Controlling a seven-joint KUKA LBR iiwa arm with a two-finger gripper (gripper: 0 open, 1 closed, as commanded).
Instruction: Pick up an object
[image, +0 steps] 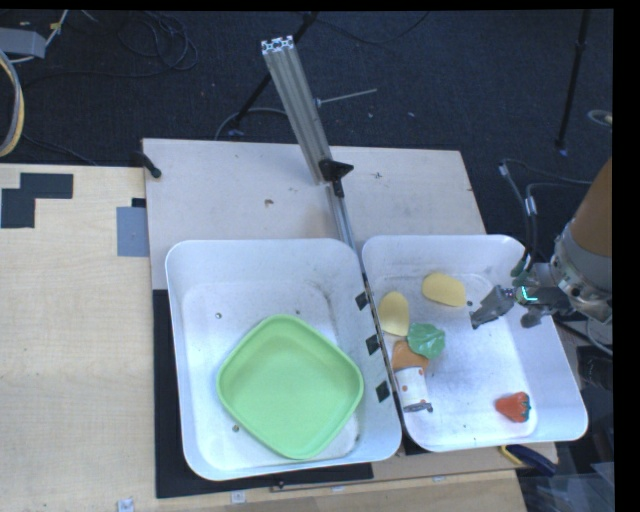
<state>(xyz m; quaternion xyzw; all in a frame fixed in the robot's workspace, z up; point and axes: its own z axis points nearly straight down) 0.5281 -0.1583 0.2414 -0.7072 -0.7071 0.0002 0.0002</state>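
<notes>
The right bin (545, 350) holds several small objects. A yellow piece (444, 290) lies toward its back, and a second yellow piece (394, 313) rests against the left wall. Below that sit a crumpled green item (427, 340) and an orange and white bottle (408, 374) lying along the wall. A small red object (513, 406) lies near the front right corner. My gripper (510, 312) hangs over the right side of this bin, open, with nothing between its fingers. It is to the right of the yellow piece and apart from it.
The left bin (190, 300) holds a large light green square plate (290, 386). A metal rail (300, 110) slants from the back down to the divider between the bins. The arm's orange band (600, 215) stands at the right edge.
</notes>
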